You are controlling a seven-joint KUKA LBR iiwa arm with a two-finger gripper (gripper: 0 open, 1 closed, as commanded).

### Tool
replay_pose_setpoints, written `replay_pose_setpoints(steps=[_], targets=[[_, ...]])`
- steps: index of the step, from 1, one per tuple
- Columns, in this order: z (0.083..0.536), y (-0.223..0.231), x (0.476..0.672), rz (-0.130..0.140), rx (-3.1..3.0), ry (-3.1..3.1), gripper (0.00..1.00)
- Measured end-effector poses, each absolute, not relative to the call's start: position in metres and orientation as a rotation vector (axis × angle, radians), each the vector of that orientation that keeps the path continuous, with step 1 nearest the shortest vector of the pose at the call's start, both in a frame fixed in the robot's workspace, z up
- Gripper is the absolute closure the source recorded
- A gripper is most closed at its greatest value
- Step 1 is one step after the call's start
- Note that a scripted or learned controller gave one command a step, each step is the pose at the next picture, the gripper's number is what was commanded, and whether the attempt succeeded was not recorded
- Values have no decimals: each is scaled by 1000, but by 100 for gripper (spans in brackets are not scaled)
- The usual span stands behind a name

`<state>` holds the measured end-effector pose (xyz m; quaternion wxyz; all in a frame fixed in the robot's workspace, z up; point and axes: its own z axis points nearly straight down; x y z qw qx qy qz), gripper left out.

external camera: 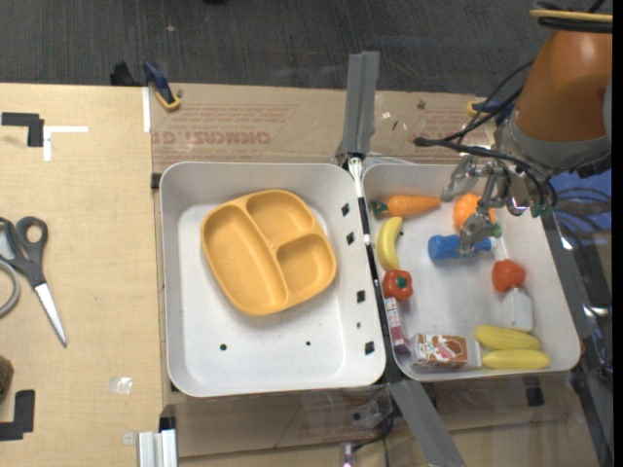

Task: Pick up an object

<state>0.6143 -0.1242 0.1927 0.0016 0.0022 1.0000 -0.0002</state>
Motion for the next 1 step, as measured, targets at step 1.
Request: replay_pose_setpoints(steps=[1], targets=[[93,-133,624,-1,323,3121,0]])
